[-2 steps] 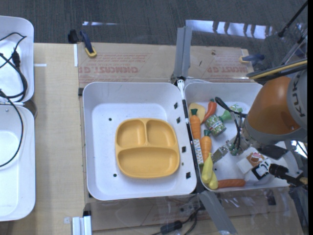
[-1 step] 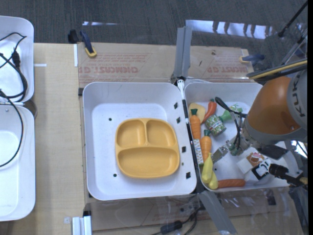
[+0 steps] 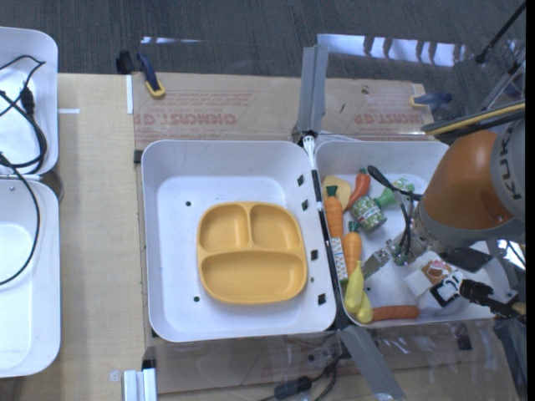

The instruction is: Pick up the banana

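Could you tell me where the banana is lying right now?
The banana lies in the right bin, near its front left corner, just below a carrot and left of the gripper.

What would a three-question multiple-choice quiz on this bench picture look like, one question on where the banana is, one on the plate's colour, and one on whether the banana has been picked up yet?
1. Where does the banana lie?
A. on the divided plate
B. in the right bin, near its left wall
C. on the cardboard behind the bins

2. What colour is the divided plate in the left bin?
A. yellow-orange
B. blue
C. white

3. What is the banana's state?
A. lifted above the bin
B. lying in the bin among the toy food
C. resting on the plate

Answers:
1 B, it lies along the left wall of the right bin, below a carrot.
2 A, the plate is yellow-orange against the white bin.
3 B, it rests on the bin floor, with the gripper off to its right.
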Robot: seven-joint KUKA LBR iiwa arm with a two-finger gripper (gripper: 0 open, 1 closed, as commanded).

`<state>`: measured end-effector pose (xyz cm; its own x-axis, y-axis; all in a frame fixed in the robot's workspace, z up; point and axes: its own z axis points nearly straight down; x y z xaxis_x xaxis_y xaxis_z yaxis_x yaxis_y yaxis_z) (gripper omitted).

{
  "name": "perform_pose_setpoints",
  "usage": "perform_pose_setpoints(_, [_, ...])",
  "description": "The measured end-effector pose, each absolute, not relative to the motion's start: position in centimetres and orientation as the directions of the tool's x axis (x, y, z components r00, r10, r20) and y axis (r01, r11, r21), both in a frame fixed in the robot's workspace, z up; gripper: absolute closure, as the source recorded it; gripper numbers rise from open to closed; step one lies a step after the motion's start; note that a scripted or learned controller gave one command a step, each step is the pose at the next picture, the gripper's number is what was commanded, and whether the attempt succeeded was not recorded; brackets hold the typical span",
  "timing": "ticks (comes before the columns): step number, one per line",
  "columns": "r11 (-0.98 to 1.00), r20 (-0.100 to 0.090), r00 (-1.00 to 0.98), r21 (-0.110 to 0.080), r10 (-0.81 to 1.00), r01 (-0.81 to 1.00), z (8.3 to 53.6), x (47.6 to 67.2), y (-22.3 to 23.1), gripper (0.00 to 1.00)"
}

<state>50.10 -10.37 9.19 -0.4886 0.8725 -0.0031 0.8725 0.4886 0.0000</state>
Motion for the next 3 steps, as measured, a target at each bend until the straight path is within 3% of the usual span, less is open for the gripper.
perform_pose_setpoints(3, [0.489,-0.003,-0.489,0.0,0.873,0.873,9.19,50.1,-10.37,0.0])
